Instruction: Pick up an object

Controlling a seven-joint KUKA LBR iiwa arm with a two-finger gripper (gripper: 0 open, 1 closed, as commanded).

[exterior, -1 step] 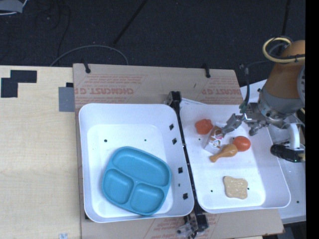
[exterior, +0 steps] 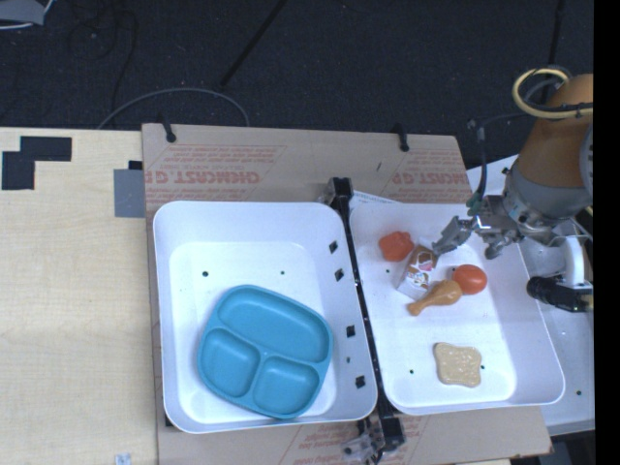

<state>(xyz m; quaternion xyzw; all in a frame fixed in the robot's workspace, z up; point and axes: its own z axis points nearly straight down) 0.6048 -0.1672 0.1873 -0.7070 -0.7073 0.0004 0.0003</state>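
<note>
The right bin (exterior: pixel 528 356) holds several small things. An orange-red lump (exterior: pixel 394 246) lies near its far left. Beside it is a small white and brown carton (exterior: pixel 418 267). A tan toy drumstick (exterior: pixel 436 298) touches a red tomato-like ball (exterior: pixel 471 278). A beige slice of toast (exterior: pixel 457 364) lies alone near the front. My gripper (exterior: pixel 473 241) hangs over the bin's far right, just above the red ball and right of the carton. It is open, fingers spread, with nothing between them.
The left bin (exterior: pixel 184 260) holds a blue divided plate (exterior: pixel 263 350). A black divider (exterior: pixel 351 289) runs between the bins. Brown cardboard (exterior: pixel 291 168) lies under both bins, on a pale wooden bench (exterior: pixel 68 308).
</note>
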